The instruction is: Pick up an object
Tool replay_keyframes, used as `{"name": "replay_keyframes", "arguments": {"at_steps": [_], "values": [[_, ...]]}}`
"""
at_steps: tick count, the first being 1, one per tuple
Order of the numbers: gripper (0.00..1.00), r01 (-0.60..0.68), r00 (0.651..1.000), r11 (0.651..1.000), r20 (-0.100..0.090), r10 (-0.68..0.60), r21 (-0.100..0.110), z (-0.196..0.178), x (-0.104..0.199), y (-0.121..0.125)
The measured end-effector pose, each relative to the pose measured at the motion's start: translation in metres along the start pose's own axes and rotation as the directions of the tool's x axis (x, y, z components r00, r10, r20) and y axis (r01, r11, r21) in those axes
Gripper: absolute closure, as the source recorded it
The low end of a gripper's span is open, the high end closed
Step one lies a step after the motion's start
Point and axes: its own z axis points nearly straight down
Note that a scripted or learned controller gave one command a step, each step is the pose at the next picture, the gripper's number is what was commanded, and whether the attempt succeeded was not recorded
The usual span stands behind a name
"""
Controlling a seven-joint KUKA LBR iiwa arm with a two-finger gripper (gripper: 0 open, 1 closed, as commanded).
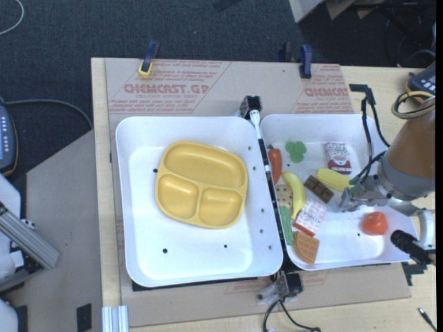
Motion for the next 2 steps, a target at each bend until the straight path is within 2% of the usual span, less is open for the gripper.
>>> {"name": "replay_keyframes", "arguments": {"at_steps": [2], "values": [[1.0,0.004,1.0,1.0,0.003,-0.004,-0.009,-0.126,-0.002,0.008]]}}
